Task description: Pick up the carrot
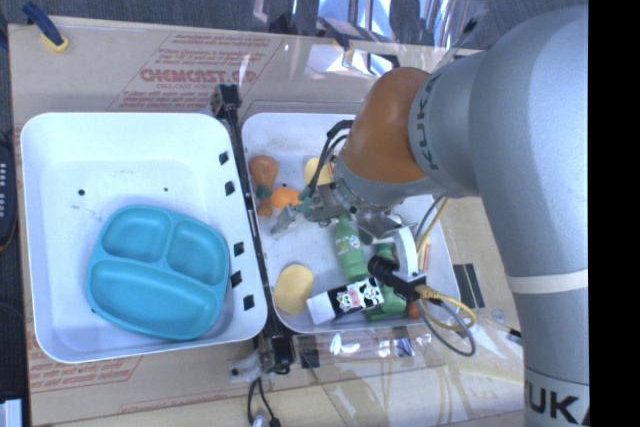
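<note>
My arm reaches in from the right and hangs low over the right bin [262, 215], its orange band and grey wrist covering much of the bin's far half. My gripper [300, 207] points toward the bin's left wall, its metal tip just beside the carrot [284, 197], a small orange piece lying near that wall; from this angle I cannot tell how the gripper is set, nor whether it touches the carrot. Just behind the carrot sits a brownish round item [263, 168], also close to the left wall. A green bottle [349, 250] lies under my wrist toward the middle of the bin, and a pale yellow rounded piece [293, 286] rests near the front. Beside that, at the front edge, lies a white carton with black patches [345, 300]. The left bin [60, 155] holds a blue divided tray [158, 270].
</note>
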You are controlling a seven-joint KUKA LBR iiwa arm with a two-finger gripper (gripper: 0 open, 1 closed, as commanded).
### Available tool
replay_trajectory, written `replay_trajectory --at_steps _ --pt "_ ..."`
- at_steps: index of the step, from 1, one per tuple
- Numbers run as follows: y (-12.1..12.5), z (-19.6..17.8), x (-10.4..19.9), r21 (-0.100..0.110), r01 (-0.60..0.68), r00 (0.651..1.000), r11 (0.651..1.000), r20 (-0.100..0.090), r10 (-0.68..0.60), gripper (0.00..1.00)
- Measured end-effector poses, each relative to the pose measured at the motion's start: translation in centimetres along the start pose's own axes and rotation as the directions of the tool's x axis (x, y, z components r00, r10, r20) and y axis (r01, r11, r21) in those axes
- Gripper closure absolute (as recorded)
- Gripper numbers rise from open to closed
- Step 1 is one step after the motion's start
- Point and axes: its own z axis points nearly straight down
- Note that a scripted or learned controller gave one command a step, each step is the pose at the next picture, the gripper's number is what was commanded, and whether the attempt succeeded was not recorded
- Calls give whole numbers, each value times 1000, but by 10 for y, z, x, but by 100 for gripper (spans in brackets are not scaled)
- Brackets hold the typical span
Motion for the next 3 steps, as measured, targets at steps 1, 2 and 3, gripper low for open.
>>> replay_trajectory --at_steps 1,2,3 --pt "23 8 -23 -9 -590 808 808 -5 590 0" --pt "23 1 -21 1 -584 812 812 -4 584 100" --pt "18 -96 58 -15 -507 862 862 -8 507 100"
